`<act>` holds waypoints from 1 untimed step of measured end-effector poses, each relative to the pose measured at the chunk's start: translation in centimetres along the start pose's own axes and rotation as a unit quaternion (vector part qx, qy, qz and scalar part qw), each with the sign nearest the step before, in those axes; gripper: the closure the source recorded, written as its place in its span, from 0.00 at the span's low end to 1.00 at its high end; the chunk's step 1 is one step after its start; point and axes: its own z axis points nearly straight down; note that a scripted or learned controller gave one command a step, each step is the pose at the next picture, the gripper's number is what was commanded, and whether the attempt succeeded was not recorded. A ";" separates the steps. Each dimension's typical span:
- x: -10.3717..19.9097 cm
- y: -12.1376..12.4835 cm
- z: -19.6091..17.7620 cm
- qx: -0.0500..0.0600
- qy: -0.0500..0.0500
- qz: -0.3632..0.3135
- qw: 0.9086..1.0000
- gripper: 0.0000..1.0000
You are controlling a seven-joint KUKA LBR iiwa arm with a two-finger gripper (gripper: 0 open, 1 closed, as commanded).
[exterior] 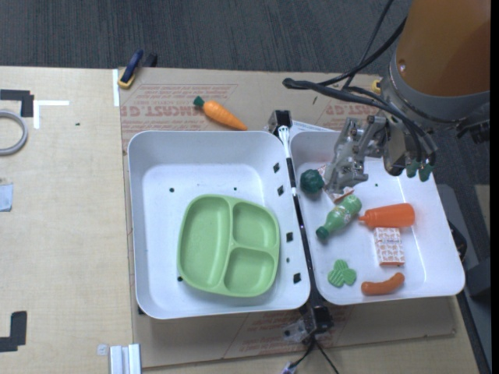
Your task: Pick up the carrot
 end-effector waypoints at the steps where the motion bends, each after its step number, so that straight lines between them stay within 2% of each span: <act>1: -1.1 -5.3 16.9 0.000 0.002 -0.105 0.994 1.00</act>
